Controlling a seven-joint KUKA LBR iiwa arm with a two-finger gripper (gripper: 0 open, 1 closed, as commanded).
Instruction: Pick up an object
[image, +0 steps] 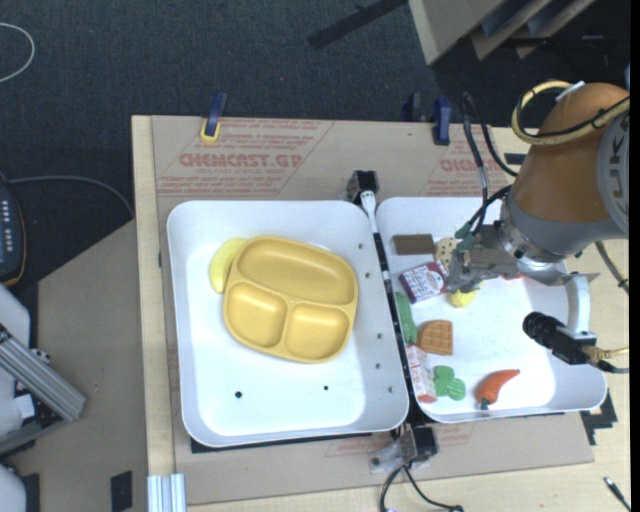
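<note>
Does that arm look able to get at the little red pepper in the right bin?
Probably yes. The red pepper lies in the open near the right bin's front edge, with nothing on top of it, and the gripper hangs over the same bin.

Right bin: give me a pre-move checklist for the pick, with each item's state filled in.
1. Gripper over the right bin, not the left bin: ok.
2. A target close below it: ok, a small yellow piece lies just under the tip.
3. Something actually held: cannot tell, the wrist hides the tip.
4. Neighbours crowding the target: not ok, a pink-and-white packet lies close beside it.
5. Other choices lying apart: ok, the red pepper and the waffle lie farther off.
6. Yellow tray out of the way: ok, it sits in the left bin.
</note>
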